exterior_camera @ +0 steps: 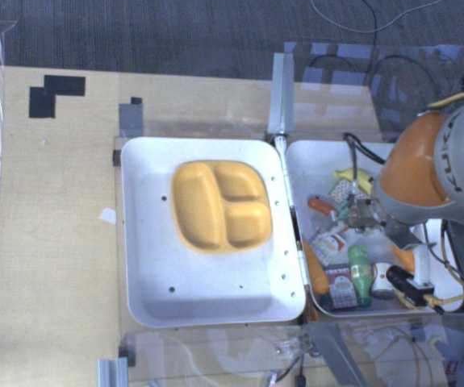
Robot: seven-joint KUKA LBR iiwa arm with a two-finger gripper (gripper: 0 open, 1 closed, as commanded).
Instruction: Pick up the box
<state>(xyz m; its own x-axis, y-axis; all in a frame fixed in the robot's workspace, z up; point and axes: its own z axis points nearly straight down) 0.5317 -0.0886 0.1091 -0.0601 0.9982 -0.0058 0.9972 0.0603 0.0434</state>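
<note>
Two white bins sat side by side: the left bin (147,297) held one yellow divided tray (219,204). The gripper (359,213) hung low in the crowded right bin (296,164); its grip could not be made out. One small box (340,287) lay below it, just beside one green bottle (361,272), with one banana (353,176) above.

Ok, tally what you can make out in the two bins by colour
Yellow: 2, divided tray, banana
Green: 1, bottle
Orange: 2, carrot-like piece, small piece
Purple: 1, box
Total: 6. Other items near the gripper are too cluttered to count.
</note>
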